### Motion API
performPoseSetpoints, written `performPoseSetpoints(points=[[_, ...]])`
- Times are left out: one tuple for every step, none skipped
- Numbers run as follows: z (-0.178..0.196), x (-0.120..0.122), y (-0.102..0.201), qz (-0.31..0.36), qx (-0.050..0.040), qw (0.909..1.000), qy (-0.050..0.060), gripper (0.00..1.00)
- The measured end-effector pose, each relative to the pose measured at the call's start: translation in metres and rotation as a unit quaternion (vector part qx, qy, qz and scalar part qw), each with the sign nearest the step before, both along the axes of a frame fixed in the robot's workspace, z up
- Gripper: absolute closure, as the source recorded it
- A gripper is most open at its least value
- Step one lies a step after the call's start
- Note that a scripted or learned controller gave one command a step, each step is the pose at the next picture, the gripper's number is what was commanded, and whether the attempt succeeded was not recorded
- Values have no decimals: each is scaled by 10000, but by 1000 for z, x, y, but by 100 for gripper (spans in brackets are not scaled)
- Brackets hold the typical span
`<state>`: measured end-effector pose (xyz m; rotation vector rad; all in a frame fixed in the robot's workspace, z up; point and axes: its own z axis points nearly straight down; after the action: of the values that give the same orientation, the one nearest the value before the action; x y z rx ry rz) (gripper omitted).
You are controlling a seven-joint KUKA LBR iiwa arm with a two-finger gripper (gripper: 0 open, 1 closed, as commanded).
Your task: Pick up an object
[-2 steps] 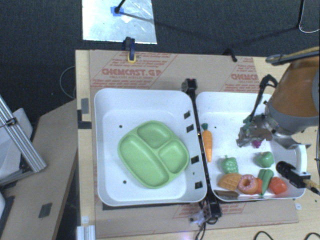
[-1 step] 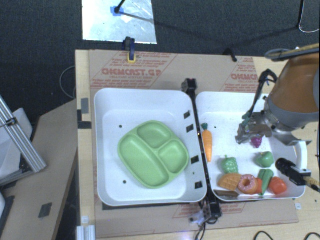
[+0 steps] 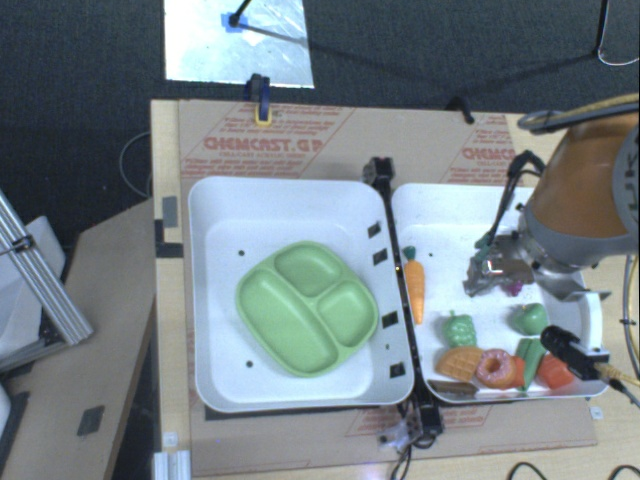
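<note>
In the right bin (image 3: 440,218), my tool (image 3: 490,273) hangs near a purple toy (image 3: 515,288) at its 3 o'clock; finger state: cannot tell. Risk: closing beside it, grabbing nothing.

In the right bin (image 3: 440,218) you have a heap of toy food. An orange carrot (image 3: 414,283) with a green top lies lengthwise against the left wall. Toward the front wall sit a green pepper (image 3: 460,328), a waffle-like piece (image 3: 459,363), a pink-frosted doughnut (image 3: 495,368) and a green round fruit (image 3: 530,318), close together.
</note>
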<state>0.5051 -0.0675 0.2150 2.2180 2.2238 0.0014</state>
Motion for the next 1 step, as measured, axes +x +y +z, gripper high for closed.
performPoseSetpoints(points=[[20, 0, -6, -5, -3, 10000, -13, 100]])
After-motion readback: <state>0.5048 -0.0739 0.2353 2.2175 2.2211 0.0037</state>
